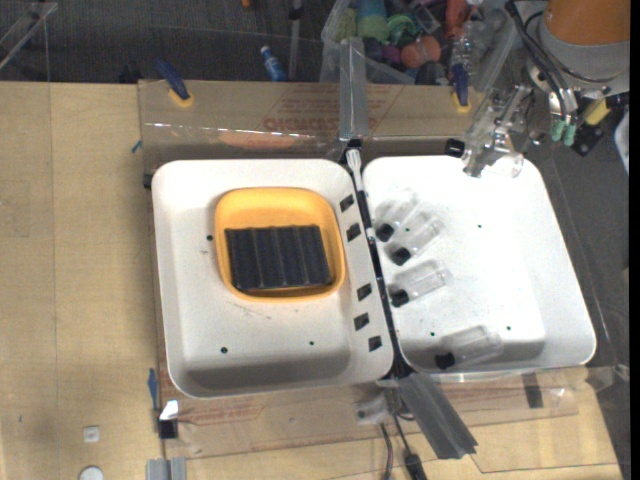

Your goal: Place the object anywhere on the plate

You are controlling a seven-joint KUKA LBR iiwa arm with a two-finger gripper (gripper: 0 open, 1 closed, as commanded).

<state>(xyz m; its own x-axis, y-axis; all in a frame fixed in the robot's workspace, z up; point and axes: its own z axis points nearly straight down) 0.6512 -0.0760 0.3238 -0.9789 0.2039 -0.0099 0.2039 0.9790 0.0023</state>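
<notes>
The arm (590, 13) is cut off by the top edge, only its orange band showing. The gripper (490, 156) is a glassy blur over the right bin (520, 268). The clear vials (415, 230) there barely stand out from the white.

Two white bins (180, 268) sit side by side on the wooden counter (70, 268). Beyond them, a clear container (410, 18) holds what appear to be colourful toys.

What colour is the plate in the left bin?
Orange-yellow plate, with a dark ribbed object on it; seen in the camera view.
</notes>
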